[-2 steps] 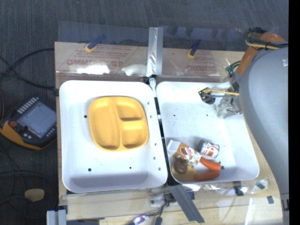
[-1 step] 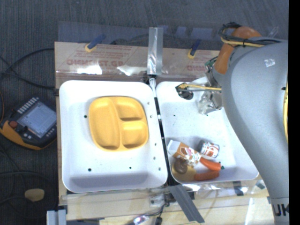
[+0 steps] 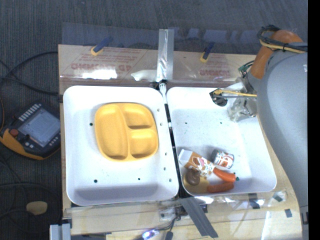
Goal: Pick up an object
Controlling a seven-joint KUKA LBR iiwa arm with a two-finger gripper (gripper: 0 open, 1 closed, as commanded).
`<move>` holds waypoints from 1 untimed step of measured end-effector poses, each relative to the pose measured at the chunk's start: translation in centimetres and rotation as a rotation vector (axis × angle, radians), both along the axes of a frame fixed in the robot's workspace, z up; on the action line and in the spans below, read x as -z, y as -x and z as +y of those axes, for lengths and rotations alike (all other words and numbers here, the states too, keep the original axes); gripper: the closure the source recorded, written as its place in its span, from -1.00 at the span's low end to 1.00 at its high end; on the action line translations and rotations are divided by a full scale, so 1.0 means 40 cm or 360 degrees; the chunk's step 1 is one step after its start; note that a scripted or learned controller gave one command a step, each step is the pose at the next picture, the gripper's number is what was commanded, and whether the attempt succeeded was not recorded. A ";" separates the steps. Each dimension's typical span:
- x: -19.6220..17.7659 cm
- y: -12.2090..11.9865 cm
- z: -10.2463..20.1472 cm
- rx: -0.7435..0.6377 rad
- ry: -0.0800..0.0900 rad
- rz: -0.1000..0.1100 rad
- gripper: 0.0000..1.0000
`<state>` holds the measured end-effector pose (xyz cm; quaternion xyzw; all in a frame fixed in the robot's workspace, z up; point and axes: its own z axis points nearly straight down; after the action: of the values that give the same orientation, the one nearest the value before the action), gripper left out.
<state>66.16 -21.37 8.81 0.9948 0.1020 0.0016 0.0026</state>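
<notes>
Nearest the lens, at the right bin's front edge, lies a small heap of objects: one brown dish with a rounded rim, one crumpled printed wrapper, one small can with a red-and-white label lying on its side, and one smooth orange carrot-shaped piece. They touch or overlap one another. Both bins are shallow, glossy white plastic with rounded corners, speckled with small dark dots. One yellow compartment tray, matte and rounded, with three sections, sits in the left bin. One handheld control pendant rests on the dark carpet at left. At the right bin's far right corner hovers the gripper, well apart from the heap; whether it is clenched or released I cannot tell. Its grey arm covers that side.
</notes>
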 end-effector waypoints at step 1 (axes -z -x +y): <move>0.000 -0.006 -0.010 -0.0011 -0.0013 0.0010 1.00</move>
<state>66.41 -21.77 8.81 0.9944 0.1054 -0.0012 -0.0019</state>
